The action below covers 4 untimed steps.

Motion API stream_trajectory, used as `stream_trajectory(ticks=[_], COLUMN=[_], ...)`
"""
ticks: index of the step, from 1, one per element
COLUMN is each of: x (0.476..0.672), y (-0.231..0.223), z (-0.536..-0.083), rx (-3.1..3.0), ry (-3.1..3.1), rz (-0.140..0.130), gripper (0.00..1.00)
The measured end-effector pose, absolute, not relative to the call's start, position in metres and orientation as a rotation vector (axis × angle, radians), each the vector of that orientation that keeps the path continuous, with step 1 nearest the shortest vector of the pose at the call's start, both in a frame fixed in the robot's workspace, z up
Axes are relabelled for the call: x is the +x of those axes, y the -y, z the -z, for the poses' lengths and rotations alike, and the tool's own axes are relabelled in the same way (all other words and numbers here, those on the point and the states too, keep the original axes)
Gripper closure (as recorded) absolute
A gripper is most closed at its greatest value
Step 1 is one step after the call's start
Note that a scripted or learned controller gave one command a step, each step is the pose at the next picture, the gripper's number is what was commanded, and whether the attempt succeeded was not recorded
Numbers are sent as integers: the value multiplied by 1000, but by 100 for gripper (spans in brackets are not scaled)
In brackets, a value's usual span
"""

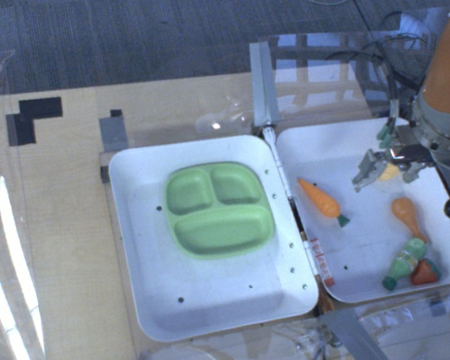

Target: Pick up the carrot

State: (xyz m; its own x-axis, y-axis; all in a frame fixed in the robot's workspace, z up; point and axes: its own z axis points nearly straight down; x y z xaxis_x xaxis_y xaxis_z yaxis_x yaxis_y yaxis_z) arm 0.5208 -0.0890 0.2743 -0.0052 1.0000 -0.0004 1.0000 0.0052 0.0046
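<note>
— Over the right-hand shallow white bin [344,138], at about two o'clock, hangs the grey two-finger gripper [372,170], fingers spread apart, nothing between them.

— And the small orange toy carrot with its green tip [322,201]?

— Lying loose at nine o'clock in that bin, left of the gripper, well clear. The green sectioned plastic plate [217,210] sits alone next door.

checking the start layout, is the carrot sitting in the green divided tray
No, the carrot lies on the floor of the right bin, near its left wall, while the green divided tray sits in the left bin.
</note>
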Motion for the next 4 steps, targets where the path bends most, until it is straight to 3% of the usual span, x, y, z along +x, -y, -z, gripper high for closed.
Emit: stream_trajectory(ticks=[1, 2, 3, 4], x=[538, 577, 580, 579], y=[97, 91, 90, 68], z=[-120, -89, -102, -186], rx=[2469, 2264, 2260, 1882], ry=[-1942, -2168, -2167, -2509], rz=[-3, -12, -22, -6], gripper=[0, 0, 100, 100])
